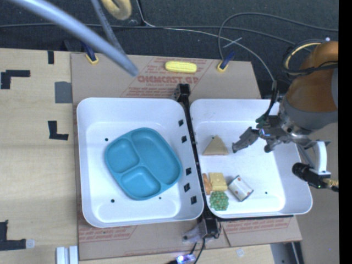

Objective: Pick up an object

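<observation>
The right bin (275, 202) holds the candidates: a tan wedge (215, 146) near its left wall, and by the front-left corner a yellow block (218, 181), a green clump (219, 201) and a small grey-and-white canister (240, 188). All look like light, rigid toys; the wedge's slanted faces may slip, so gripping across its flat sides seems wisest. The canister could roll (gripping it across its width seems best). The arm (308, 100) leans in over the bin's right edge, wrist tilted toward the wedge. The jaws (246, 139) hang just beside the wedge, spread apart and grasping nothing.
</observation>
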Controlling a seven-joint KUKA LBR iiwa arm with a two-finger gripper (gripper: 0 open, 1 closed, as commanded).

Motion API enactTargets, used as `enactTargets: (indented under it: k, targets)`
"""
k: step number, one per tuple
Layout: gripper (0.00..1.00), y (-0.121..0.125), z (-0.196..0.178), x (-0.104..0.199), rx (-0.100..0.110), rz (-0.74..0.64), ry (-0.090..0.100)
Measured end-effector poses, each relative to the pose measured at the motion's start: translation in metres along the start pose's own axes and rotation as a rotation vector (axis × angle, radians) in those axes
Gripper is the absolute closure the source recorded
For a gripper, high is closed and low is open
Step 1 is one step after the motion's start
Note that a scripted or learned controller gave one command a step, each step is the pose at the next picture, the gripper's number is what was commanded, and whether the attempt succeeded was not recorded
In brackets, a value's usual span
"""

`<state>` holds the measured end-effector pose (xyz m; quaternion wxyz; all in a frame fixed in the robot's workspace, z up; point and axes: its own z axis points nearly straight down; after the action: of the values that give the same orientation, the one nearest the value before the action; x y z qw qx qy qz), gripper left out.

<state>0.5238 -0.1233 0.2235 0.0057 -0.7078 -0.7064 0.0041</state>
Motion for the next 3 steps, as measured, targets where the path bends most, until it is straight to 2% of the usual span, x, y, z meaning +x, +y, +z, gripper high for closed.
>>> enactTargets:
  k: [1, 3]
  targets:
    - [0.00, 0.003, -0.006, 0.000, -0.012, -0.003, -0.002]
    - [0.00, 0.011, 0.084, 0.000, -0.009, -0.002, -0.002]
